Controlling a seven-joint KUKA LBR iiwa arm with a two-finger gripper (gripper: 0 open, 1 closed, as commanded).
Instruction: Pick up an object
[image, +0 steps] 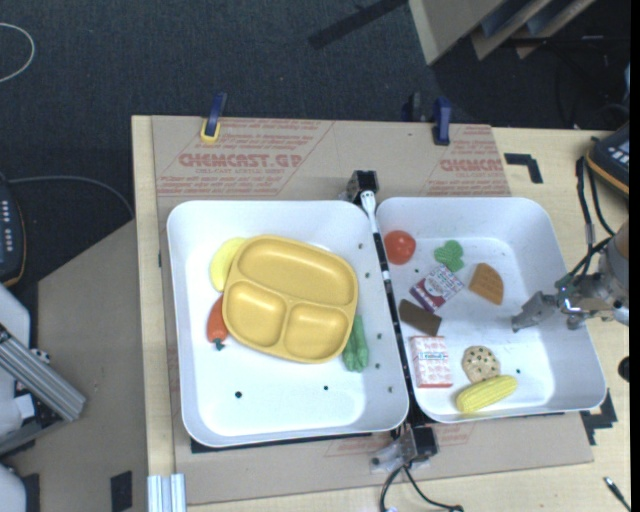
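The right bin (560, 375) holds several small items: a red tomato (400, 246), a green broccoli piece (449, 253), an orange wedge (487, 283), a red-and-white packet (437, 287), a brown bar (421, 317), a red-and-white carton (431, 361), a cookie (480, 360) and a yellow corn cob (487, 393). My gripper (527, 314) hangs low over the right side of this bin. It is right of the orange wedge and above the cookie, touching neither. Nothing shows in its grasp.
The left bin (200, 390) carries a yellow divided plate (290, 298). A yellow fruit (225, 262) and an orange-red vegetable (217, 323) sit at the plate's left, a green vegetable (356, 347) at its right. A black divider (382, 280) runs between the bins.
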